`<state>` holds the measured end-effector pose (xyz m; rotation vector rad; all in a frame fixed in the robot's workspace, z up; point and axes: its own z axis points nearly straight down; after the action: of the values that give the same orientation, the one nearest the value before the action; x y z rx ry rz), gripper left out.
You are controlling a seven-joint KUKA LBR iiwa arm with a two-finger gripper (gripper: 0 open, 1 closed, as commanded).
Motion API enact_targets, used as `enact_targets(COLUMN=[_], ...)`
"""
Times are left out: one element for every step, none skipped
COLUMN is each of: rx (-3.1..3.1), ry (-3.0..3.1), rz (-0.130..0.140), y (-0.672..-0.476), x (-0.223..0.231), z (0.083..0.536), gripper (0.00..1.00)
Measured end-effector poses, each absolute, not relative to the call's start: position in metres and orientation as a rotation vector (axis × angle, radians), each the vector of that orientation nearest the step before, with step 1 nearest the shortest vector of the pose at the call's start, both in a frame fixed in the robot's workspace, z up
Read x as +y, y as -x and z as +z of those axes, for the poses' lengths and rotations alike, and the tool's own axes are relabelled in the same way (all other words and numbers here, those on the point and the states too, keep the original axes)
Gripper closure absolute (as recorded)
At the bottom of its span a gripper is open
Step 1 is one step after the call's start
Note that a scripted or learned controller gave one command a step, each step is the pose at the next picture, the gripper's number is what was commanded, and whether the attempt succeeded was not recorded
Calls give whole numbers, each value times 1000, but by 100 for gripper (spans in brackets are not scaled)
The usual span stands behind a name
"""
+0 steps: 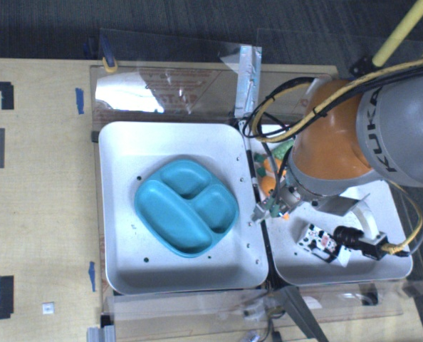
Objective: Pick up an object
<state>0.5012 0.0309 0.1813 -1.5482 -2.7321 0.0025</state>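
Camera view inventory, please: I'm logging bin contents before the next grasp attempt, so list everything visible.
Blue three-compartment plastic plate: one, blue, middle of left bin.
Shallow white bins: two, white; left bin, right bin, side by side.
Small orange and green items: partly hidden, count unclear, right bin's left edge.
Clear plastic sheet: one, transparent, behind left bin.
Wooden bench: one, tan, under the bins.
Arm: one, grey with orange band, over right bin.
End effector: one, by the bins' shared edge.

Two shallow white bins are seen from above on a wooden bench (40,212). A turquoise divided plate (186,206) is lying in the left bin (126,262). The right bin (354,266) is largely covered by the grey and orange arm (354,134), with small objects underneath.
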Motion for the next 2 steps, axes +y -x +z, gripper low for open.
enact_targets(rx=[-2734, -2400], ry=[1540, 2025], rz=[4, 6], y=[-480, -501], x=[61, 86], z=[197, 181], gripper=[100, 100])
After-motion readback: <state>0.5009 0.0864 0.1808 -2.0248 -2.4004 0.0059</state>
